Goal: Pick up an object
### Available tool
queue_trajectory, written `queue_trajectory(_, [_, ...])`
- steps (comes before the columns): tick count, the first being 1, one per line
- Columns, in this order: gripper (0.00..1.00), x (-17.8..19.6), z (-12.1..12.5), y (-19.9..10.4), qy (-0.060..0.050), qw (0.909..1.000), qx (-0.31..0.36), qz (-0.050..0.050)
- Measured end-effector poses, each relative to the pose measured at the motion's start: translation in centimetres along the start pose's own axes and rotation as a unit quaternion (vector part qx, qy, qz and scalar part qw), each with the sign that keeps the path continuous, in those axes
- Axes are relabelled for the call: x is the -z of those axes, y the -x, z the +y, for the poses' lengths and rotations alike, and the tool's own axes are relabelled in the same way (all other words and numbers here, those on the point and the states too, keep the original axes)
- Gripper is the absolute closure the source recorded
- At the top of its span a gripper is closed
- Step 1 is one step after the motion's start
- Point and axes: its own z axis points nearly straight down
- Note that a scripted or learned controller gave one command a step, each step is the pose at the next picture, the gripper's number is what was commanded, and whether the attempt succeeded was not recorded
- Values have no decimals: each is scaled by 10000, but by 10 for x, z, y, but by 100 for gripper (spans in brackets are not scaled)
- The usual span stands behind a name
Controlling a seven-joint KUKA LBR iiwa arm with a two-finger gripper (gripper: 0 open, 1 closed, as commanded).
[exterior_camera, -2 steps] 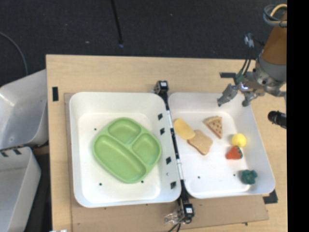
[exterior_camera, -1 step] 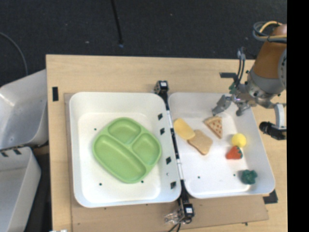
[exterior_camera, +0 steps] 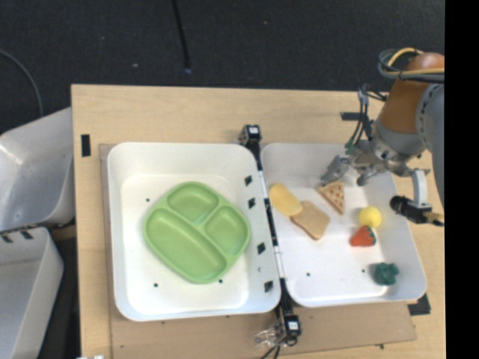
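My gripper hangs over the back of the right bin, its two fingers spread apart with nothing between them. Just below it lies a pizza slice toy. To the left are a yellow oval piece and a tan bread slice. A yellow lemon and a red strawberry sit to the right, and a dark green broccoli piece rests near the front right corner.
The left bin holds a green divided plate. A ridge with black clips separates the two bins. The arm's orange band and grey wrist stand over the right bin's back right edge.
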Motion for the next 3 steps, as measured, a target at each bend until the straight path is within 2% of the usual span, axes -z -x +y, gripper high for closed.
queue_trajectory(1, [0, -20, 0, 1, 4, 10000, 0, -1])
queue_trajectory(2, [100, -6, 1, 2, 28, 10000, 8, -16])
queue_trajectory(3, [100, 56, -2, 8, 40, 10000, -14, -8])
